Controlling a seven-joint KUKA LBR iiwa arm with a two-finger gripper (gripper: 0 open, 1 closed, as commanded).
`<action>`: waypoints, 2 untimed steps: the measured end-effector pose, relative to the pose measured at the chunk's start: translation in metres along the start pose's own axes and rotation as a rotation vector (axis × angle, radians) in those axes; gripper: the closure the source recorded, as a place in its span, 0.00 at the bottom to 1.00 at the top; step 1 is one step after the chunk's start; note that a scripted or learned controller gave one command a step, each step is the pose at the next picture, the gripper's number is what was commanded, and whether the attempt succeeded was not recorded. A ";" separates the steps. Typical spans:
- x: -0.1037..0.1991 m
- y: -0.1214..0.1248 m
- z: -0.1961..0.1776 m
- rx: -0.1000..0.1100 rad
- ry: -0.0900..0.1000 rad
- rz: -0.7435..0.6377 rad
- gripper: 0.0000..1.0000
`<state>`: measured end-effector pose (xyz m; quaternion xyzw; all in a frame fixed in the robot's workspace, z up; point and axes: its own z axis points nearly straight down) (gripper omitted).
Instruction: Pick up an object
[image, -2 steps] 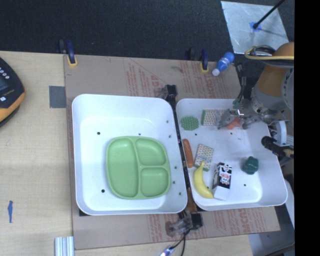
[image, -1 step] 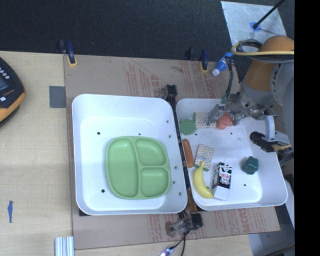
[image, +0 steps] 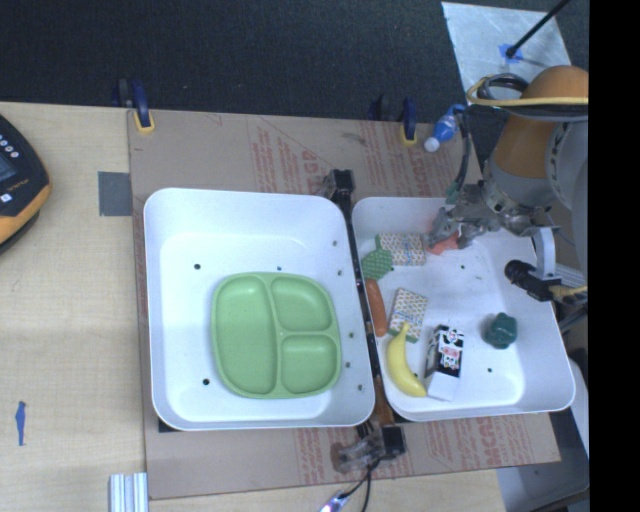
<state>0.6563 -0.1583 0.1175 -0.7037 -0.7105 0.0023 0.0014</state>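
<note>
Overhead, the left bin (image: 170, 300) held a green divided plate (image: 274, 335), while the right bin (image: 530, 385) carried a banana (image: 402, 366), a carrot (image: 376, 306) and a green block (image: 500, 330), with the gripper (image: 462, 226) low at its far edge, its grasp impossible to tell.

Red print repeats across the cardboard sheet (image: 300, 150) under both bins, too blurred to read
</note>
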 end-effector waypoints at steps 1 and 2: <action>0.005 -0.033 -0.032 -0.002 0.001 0.007 1.00; 0.098 -0.057 -0.074 -0.001 0.001 0.003 1.00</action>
